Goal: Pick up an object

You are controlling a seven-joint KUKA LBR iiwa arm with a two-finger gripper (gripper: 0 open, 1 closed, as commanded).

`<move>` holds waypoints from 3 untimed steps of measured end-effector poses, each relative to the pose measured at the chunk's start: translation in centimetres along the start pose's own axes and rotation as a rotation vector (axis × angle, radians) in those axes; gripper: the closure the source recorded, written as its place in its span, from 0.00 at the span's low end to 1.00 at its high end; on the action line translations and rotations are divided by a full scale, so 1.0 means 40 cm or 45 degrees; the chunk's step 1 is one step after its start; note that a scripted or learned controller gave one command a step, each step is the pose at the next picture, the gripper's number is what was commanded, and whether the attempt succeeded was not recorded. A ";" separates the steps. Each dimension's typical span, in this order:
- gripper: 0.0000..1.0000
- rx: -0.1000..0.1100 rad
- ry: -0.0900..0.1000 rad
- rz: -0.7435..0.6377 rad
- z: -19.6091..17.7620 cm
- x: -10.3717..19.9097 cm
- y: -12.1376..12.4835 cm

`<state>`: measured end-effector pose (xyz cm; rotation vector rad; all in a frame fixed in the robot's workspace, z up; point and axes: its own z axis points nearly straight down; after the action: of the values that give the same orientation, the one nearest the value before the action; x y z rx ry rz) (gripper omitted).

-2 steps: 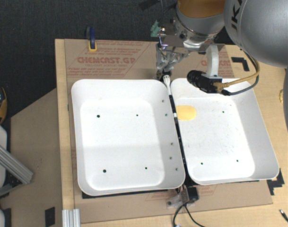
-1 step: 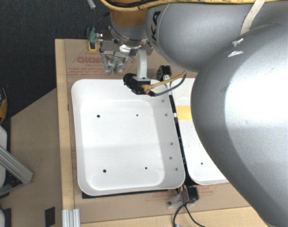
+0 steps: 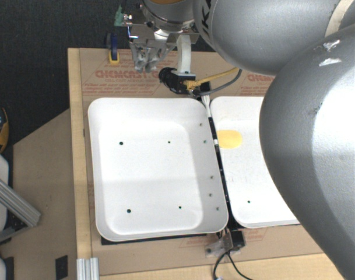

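Yellow object (image 3: pixel 229 139) (right bin (image 3: pixel 253 214)) lies well apart from raised gripper (image 3: pixel 147 60).

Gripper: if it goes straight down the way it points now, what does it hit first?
Probably bare cardboard behind the left bin. The gripper hangs beyond that bin's far rim, not over it. The yellow object lies in the right bin, well off this line. Height is unclear from one slanted view.

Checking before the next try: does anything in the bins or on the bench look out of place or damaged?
Nothing looks damaged or spilled. One yellow object lies in the right bin, near the divider. The hand is off past the far edge of the left bin, over the cardboard, well away from the object.
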<state>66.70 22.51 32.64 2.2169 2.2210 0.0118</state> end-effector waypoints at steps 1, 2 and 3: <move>1.00 -0.005 -0.007 0.013 -0.162 -0.240 0.003; 1.00 0.023 -0.003 -0.005 0.042 -0.073 -0.007; 1.00 0.002 -0.003 0.006 -0.075 -0.159 0.000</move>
<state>66.71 16.14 35.61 2.2212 2.2155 0.0076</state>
